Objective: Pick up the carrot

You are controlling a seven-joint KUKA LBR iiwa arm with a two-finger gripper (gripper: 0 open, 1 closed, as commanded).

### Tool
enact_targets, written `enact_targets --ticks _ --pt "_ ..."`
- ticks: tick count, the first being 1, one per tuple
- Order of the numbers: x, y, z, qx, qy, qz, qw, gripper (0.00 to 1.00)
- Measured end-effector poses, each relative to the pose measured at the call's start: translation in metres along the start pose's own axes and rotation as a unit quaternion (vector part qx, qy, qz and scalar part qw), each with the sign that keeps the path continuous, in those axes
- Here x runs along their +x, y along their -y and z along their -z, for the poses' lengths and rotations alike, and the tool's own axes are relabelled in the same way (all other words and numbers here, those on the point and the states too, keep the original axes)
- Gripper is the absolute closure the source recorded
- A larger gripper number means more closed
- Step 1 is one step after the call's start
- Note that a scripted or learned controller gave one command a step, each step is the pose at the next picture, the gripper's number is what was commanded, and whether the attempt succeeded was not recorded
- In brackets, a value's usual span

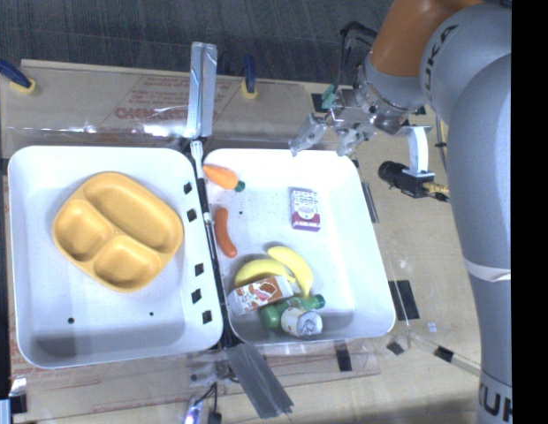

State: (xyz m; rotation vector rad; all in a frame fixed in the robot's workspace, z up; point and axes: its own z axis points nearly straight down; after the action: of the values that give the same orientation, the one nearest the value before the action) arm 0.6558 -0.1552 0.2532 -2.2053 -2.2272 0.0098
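Note:
The carrot [220, 177], orange with a small green end, lies in the far left corner of the right bin [345, 263], close to the divider between the bins. My gripper [325, 139] hangs over the far rim of that bin, to the right of the carrot and well apart from it. Its fingers [304, 139] are spread open and hold nothing.
An orange sausage [224, 231] lies just in front of the carrot. A small red box [305, 208] sits mid-bin. Two bananas [280, 268], a red packet [257, 294] and a green bottle [294, 319] crowd the near edge. A yellow divided plate [117, 230] rests in the left bin [35, 325].

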Motion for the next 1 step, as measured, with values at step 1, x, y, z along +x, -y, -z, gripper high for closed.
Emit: enact_targets --ticks 1 --pt "0.0516 -0.0021 -0.0414 -0.001 0.0 0.118 0.993 0.0"
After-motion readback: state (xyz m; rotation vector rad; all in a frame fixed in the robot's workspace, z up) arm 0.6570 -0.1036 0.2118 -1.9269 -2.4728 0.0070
